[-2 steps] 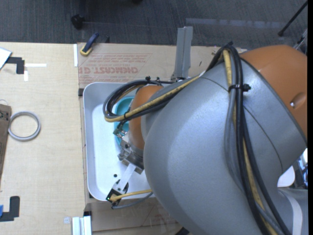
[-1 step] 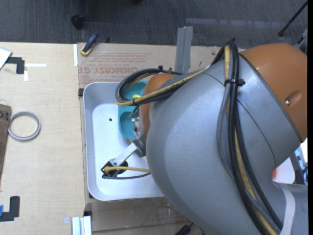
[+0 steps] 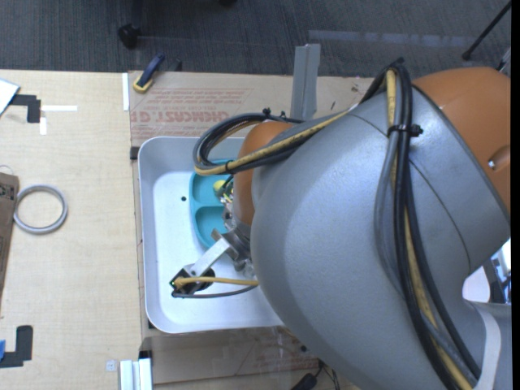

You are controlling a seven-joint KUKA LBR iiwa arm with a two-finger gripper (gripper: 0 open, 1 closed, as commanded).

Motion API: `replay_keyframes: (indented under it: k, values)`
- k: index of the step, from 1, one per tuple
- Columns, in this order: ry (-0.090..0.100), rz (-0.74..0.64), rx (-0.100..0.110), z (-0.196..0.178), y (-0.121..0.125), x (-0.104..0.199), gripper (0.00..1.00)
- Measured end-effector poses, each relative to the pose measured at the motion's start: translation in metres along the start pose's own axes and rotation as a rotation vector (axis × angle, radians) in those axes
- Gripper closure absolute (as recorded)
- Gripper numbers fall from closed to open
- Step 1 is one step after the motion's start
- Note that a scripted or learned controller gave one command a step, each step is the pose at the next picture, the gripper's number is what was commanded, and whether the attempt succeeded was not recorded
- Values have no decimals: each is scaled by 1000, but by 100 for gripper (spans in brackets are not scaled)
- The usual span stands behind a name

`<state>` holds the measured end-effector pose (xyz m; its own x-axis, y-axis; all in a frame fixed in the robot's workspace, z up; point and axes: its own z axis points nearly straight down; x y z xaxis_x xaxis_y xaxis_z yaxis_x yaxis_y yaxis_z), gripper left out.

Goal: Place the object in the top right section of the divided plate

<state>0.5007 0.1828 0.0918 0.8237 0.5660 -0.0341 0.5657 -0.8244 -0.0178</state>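
The blue divided plate (image 3: 205, 210) lies in the white bin (image 3: 158, 242), and the arm covers most of it, leaving its left edge and two sections in sight. A small yellow-green object (image 3: 219, 188) shows on the plate's upper part, right against the arm. The grey arm (image 3: 366, 242) with its orange band (image 3: 264, 140) hangs low over the plate. The gripper (image 3: 234, 236) is mostly hidden under the wrist, with only some metal at the plate's lower edge in sight. A white bracket with a black tip and a yellow cable (image 3: 193, 281) sticks out toward the bin's near left corner.
A roll of grey tape (image 3: 38, 208) lies on the wooden bench at the left. A blue and yellow tool (image 3: 149, 71) rests at the bench's far edge. Behind the bin are a cardboard sheet (image 3: 195, 104) and a grey upright post (image 3: 305, 80).
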Motion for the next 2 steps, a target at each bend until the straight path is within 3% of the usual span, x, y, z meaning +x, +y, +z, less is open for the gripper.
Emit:
replay_keyframes:
  k: [1, 2]
  values:
    - [-26, 0, 17, 3, -4, -7, 0]
    - [24, -321, -20, 2, -51, 5, 0]
